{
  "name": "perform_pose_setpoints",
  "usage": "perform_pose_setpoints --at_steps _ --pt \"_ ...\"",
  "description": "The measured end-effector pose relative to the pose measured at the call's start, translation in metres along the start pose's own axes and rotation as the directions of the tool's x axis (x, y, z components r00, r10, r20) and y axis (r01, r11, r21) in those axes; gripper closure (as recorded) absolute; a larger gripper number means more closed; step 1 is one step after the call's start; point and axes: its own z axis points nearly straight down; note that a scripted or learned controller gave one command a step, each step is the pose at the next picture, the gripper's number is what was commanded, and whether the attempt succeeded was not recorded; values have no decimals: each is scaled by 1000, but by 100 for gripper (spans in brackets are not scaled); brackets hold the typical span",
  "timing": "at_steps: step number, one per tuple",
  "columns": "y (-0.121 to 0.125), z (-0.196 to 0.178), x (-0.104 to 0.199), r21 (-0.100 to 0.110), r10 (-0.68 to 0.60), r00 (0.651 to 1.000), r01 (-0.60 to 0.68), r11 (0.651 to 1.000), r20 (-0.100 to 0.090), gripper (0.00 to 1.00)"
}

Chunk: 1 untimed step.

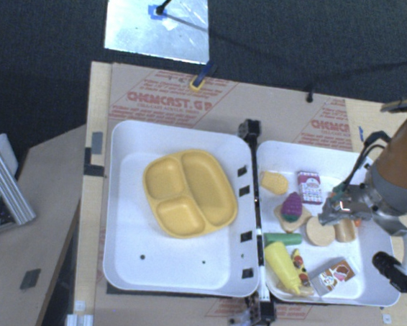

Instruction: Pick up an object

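Yellow tray (189, 192) in a white bin (123, 208) (purple grapes (292, 203) opposite).

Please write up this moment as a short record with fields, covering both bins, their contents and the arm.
left bin: holds a yellow divided tray
right bin: holds small toy foods
items in right bin: purple toy, red carton, green piece, yellow bottle, round tan disc, small packet
arm: reaches in from the right
pincer: low over the right bin, beside the tan disc
object lifted: none seen
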Motion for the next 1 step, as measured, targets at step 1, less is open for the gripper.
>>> perform_pose_setpoints --at_steps 1 --pt "12 -3 53 0 0 1000 0 1000 1 100"
